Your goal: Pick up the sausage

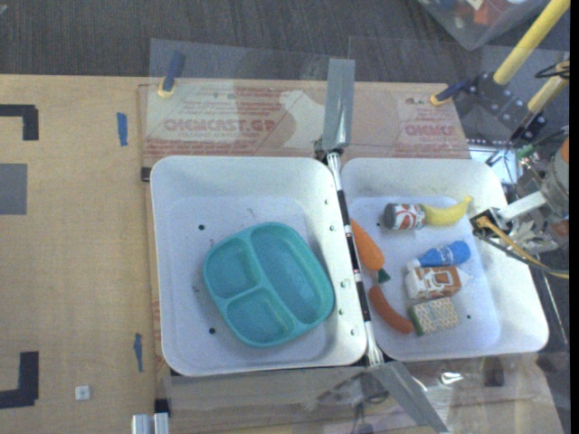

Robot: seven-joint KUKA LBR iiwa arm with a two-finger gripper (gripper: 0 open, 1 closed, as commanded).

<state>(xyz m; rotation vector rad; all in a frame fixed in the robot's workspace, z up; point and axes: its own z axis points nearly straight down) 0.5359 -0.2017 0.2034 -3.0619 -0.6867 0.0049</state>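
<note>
Sausage [391, 310], red-brown, is laid at 7 o'clock in the right bin [517, 322], just beside a speckled box [435, 316] at its 3 o'clock. Carrot [367, 248] is set at its 11 o'clock. Gripper [543, 220] is held over the bin's 3 o'clock rim; whether it is spread or closed cannot be told.

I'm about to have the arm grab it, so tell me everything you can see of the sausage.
The sausage is a short, smooth, reddish-orange link with rounded ends, plastic-looking. It lies flat and diagonal in the right bin, near its left wall toward the front corner, just below the carrot. Its lower end seems to touch a small box.
</note>
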